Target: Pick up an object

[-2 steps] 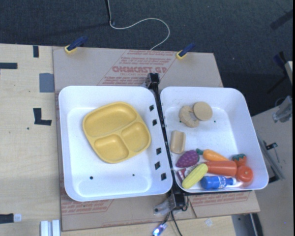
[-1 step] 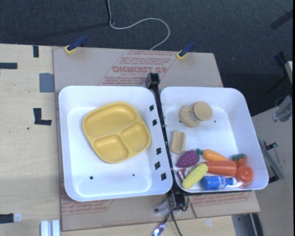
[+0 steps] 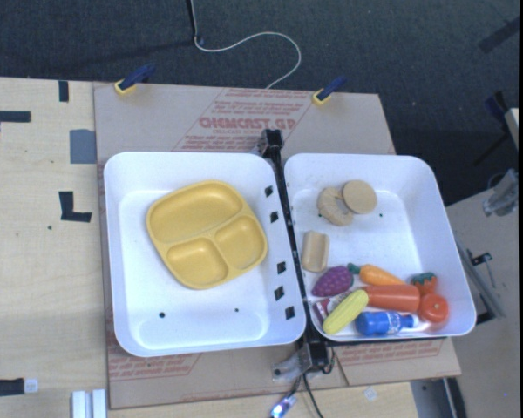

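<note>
The right bin (image 3: 418, 177) holds several toy foods. Two round tan cookies (image 3: 347, 202) lie near its back, and a beige bread slice (image 3: 315, 252) lies by the left wall. A purple grape bunch (image 3: 333, 279), a yellow corn cob (image 3: 345, 311), an orange carrot (image 3: 381, 276), a red-orange sausage (image 3: 392, 298), a red tomato (image 3: 433, 307) and a blue and white bottle (image 3: 385, 323) crowd the front. The left bin (image 3: 126, 233) holds a yellow divided plate (image 3: 207, 232).
Both bins rest on a cardboard sheet (image 3: 235, 120) held by two yellow and blue clamps (image 3: 134, 78). A white cable (image 3: 244, 42) loops behind the bins. A black divider strip (image 3: 281, 233) runs between the bins.
</note>
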You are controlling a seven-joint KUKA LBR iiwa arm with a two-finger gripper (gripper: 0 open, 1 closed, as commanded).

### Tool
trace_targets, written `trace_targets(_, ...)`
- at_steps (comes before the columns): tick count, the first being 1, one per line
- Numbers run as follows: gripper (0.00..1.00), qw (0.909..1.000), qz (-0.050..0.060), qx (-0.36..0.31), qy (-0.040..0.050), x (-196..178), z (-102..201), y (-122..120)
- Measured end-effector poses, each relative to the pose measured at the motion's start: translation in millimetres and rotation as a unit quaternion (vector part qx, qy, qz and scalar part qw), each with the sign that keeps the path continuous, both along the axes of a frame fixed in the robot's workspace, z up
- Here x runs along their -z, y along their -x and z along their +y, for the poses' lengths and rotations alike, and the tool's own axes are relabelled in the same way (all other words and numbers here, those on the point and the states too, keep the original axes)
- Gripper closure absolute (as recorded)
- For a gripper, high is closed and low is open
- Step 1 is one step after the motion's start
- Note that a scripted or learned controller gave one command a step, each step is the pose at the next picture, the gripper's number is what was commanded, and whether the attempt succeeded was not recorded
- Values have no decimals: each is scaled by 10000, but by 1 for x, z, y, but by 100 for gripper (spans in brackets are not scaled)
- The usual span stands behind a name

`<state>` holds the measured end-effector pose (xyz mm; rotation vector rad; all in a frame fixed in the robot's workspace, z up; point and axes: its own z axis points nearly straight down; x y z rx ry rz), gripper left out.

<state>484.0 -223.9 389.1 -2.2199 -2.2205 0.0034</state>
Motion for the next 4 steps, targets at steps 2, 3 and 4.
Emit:
trace_targets(2, 100, 10000, 0, 16, 8, -6, 2, 0)
trace_targets(3, 100, 10000, 6, 3, 1, 12, 0, 0)
trace_targets(4, 100, 10000, -9, -19, -2, -2, 38, -1)
